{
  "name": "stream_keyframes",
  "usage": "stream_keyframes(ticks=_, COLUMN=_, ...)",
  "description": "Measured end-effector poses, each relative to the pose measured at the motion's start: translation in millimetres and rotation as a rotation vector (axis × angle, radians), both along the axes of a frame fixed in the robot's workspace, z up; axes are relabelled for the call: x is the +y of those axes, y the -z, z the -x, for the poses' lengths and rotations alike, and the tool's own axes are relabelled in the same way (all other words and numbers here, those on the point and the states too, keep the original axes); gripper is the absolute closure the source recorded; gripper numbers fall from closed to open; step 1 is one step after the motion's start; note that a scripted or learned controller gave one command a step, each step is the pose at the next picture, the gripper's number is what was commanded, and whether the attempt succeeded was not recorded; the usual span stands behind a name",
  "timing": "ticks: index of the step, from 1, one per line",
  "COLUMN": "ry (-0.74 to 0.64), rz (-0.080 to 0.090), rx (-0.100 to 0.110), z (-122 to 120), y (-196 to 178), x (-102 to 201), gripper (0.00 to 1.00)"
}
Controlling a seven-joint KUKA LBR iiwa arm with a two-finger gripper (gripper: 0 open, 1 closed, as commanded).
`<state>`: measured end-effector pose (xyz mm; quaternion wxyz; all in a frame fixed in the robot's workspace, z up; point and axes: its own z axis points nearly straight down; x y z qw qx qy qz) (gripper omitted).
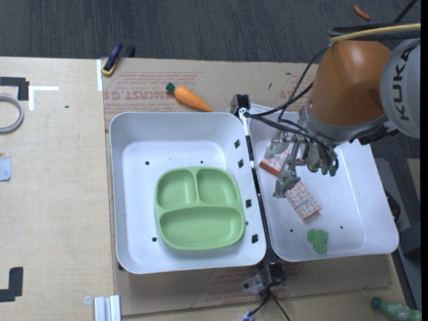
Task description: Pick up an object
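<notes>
The gripper is seen low over the right bin; its fingers appear slightly parted, with nothing visibly held between them. A small box lies just beside the fingertips, a second packet near the bin's left wall, a green toy farther off. A closure set beside the box would likely push it aside.

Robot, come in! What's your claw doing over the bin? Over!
Gripper low in right bin, over carton; grip unconfirmed. Second carton beside it. Green piece apart.
</notes>
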<state>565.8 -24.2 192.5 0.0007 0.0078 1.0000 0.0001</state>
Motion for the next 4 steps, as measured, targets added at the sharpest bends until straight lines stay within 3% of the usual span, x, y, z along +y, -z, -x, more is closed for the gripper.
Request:
stream_keyframes(ticks=1, ry=-0.097, rz=0.001, rx=-0.001, z=30, y=0, x=-35, gripper=0.0)
stream_keyframes(ticks=2, ry=0.025, rz=0.001, rx=-0.007, z=36, y=97, x=-87, gripper=0.0)
stream_keyframes(ticks=3, ry=-0.489, rz=0.001, rx=-0.003, z=-3, y=100, x=-76, gripper=0.0)
stream_keyframes(ticks=4, ry=-0.486, rz=0.0, rx=-0.007, z=-4, y=89, x=-75, gripper=1.0)
